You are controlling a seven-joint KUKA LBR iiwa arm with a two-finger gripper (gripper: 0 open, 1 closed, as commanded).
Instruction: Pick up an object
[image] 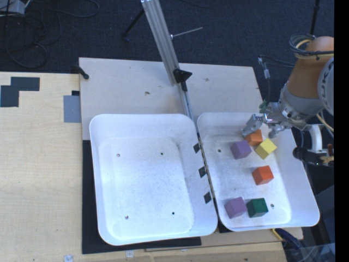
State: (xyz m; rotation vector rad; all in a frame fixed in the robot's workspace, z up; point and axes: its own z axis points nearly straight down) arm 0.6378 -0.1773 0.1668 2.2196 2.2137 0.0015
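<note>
The right bin (305,201) holds several small blocks. An orange block (254,138) lies at its far side, with a purple block (240,149) and a yellow block (266,148) just in front of it. Further forward are a second orange block (263,174), another purple block (235,206) and a green block (257,207). My gripper (262,125) hangs open just above the far orange block, partly covering it. Nothing shows between its fingers.
The left bin (109,130) sits beside the right one, with a shared rim carrying black clips (202,171). A slanted aluminium post (163,40) rises behind the bins. The arm's orange band (308,70) is at the right.
</note>
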